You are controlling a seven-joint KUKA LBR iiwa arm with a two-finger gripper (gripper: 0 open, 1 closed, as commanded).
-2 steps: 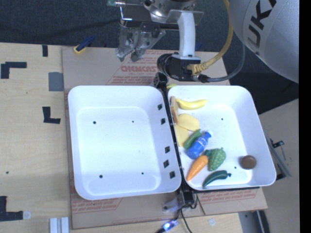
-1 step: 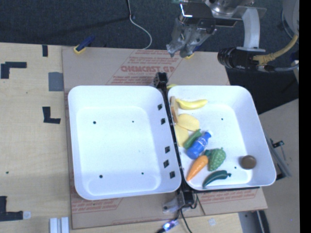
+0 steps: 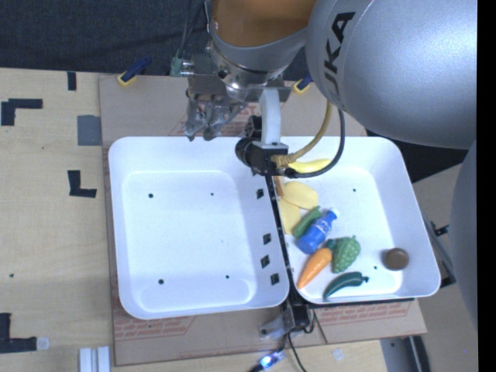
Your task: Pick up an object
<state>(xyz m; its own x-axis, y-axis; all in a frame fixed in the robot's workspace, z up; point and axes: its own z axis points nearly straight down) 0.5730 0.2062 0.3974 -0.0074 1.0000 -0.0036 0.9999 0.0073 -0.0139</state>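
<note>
An orange plastic carrot point(image 3: 314, 267) and blue toy bottle point(image 3: 316, 231) are lying crowded in the right-hand white bin point(image 3: 366, 208). Beyond, the claw point(image 3: 205, 121) (open or closed, I cannot tell) is hovering by the rim of the other bin point(image 3: 155, 141), risking an empty grab.

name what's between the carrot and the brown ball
A bumpy green vegetable beside the carrot; the rest up to the brown ball is bare, in the camera view.
</note>
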